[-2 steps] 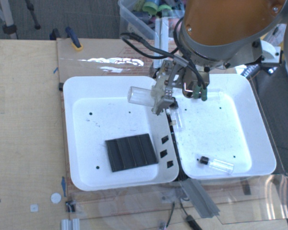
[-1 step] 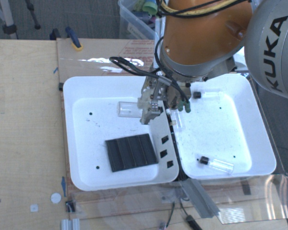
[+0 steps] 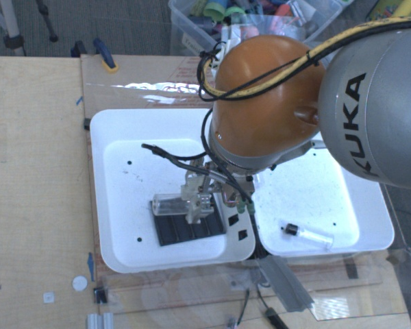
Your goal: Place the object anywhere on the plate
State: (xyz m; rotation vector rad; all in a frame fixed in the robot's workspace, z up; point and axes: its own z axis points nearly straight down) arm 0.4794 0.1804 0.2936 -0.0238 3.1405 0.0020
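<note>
- From the overhead camera I see the arm reaching in from the right, its grey body and big orange band bulking over the seam between the two bins.
- The wrist points down into the left bin, and the pincer hangs low over the near half of that bin.
- I cannot tell whether the pincer is spread or pressed together; its metal parts blend with what lies under them.
- A black cable loops from the wrist out over the left bin's floor.
- In the left bin lies a dark, flat rectangular plate, slightly turned, near the front wall.
- A clear, tube-like object lies at the plate's far-left edge, just beside the pincer; I cannot tell whether it rests on the plate or only overlaps it, nor whether the pincer touches it.
- In the right bin lies a clear syringe-like thing with a dark tip, on the floor near the front, well apart from the pincer.
- Behind the bins, past the wooden counter, stands a clear tub of colourful items.
</note>
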